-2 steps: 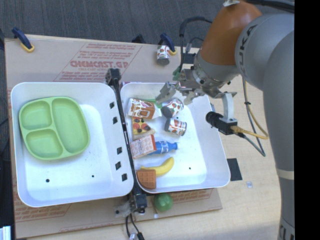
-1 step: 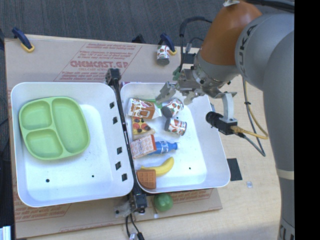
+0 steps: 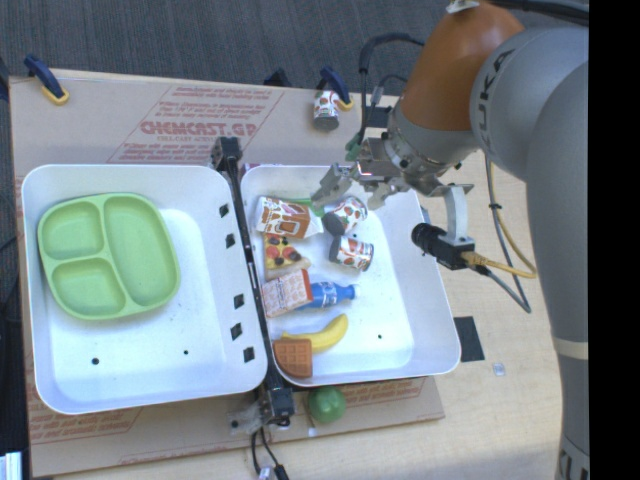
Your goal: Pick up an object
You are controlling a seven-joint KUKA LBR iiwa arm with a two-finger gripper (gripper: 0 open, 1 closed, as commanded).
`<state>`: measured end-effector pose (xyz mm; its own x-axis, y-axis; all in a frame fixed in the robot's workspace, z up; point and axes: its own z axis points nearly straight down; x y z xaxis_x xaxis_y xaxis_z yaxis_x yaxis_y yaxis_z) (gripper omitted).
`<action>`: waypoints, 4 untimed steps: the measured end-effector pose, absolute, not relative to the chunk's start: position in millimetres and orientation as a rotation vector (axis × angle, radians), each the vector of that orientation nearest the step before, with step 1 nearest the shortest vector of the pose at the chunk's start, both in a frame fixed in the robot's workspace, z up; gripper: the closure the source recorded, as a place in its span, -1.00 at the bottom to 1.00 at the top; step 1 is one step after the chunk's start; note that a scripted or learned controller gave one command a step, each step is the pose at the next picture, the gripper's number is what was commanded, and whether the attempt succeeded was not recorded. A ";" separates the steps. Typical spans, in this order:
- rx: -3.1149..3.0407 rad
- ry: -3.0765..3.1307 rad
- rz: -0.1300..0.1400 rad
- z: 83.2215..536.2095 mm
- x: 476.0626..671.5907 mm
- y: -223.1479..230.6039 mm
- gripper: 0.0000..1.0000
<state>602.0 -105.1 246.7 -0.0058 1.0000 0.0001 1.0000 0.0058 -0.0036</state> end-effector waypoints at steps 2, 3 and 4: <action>-2.213 -2.226 0.004 246.7 602.0 -105.1 -1.00; -2.213 -2.226 0.004 246.7 602.0 -105.1 -1.00; -2.213 -2.226 0.004 246.7 602.0 -105.1 -1.00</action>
